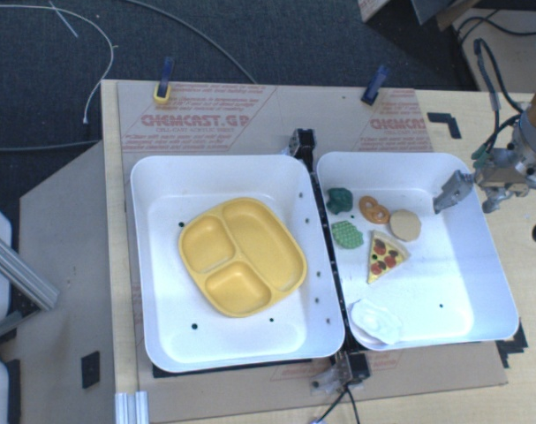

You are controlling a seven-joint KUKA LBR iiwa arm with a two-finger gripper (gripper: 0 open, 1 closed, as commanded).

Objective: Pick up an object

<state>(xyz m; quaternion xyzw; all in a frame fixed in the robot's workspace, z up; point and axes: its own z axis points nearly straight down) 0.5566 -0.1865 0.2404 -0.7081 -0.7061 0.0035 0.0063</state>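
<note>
Looking down on bench (pixel 206 117): pale board printed with red lettering, two blue clamps at its far edge.
Floor: dark carpet crossed by thin white cables.
Left bin (pixel 153 193): holds a yellow divided tray (pixel 241 254), tilted.
Right bin (pixel 479 272): toy food grouped at its left half: green piece (pixel 339 200), pretzel (pixel 373 208), round tan cookie (pixel 405 225), green waffle disc (pixel 347 234), pizza slice (pixel 384 256); a white crumpled item (pixel 376 321) at the near corner.
Gripper (pixel 471 197): over the right bin's far right edge, fingers spread apart, nothing between them, well apart from the food.
</note>
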